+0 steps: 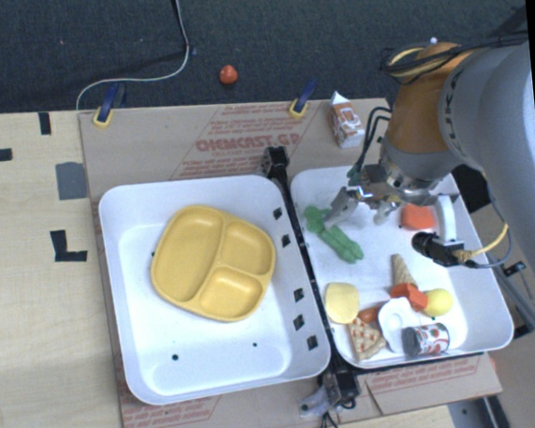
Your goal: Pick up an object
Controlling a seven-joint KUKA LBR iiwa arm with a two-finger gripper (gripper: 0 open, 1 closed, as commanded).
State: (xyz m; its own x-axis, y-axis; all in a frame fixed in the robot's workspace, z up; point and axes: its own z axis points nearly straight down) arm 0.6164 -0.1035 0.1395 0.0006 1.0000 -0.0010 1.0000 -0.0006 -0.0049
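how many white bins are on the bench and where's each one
2. The left bin holds a yellow divided plate. The right bin sits beside it, holding the toy food, with the claw over its upper part.

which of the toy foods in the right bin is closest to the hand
The green toy vegetable, lying in the upper left part of the right bin. It sits just left of the hand, while the yellow, red and pizza-like pieces cluster along the bin's lower edge.

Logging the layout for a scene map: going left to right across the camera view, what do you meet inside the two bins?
Yellow divided plate → green toy → gripper → orange block
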